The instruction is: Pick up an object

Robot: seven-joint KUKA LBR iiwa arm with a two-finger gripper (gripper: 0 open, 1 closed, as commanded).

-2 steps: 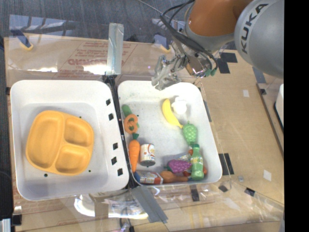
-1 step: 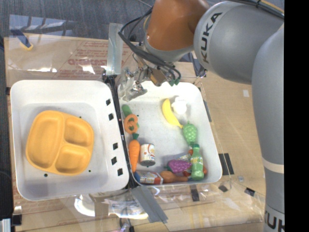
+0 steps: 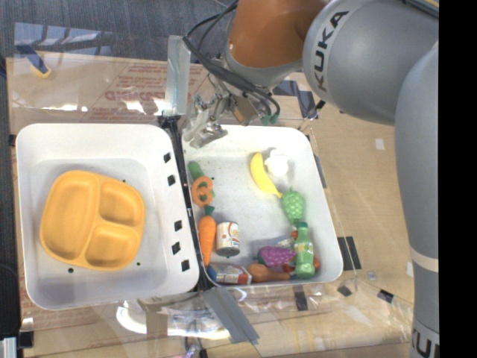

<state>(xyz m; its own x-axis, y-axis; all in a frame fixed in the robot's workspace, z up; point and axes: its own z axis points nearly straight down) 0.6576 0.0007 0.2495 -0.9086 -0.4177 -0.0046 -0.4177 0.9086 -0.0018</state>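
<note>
In the left bin (image 3: 30,200) you see a yellow divided tray (image 3: 91,220). In the right bin (image 3: 313,162), note the carrot (image 3: 207,237), can (image 3: 227,239), banana (image 3: 261,174) and grapes (image 3: 276,256). The gripper (image 3: 205,129) hangs over that bin's upper-left corner; you cannot tell its finger state.

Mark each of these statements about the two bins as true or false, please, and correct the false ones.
1. The yellow plate lies in the left bin. True.
2. The banana lies in the left bin. False: it lies in the right bin.
3. The carrot lies near the right bin's left wall. True.
4. The gripper rests on the yellow plate. False: it is at the right bin's far left corner.
5. The can is beside the carrot. True.
</note>
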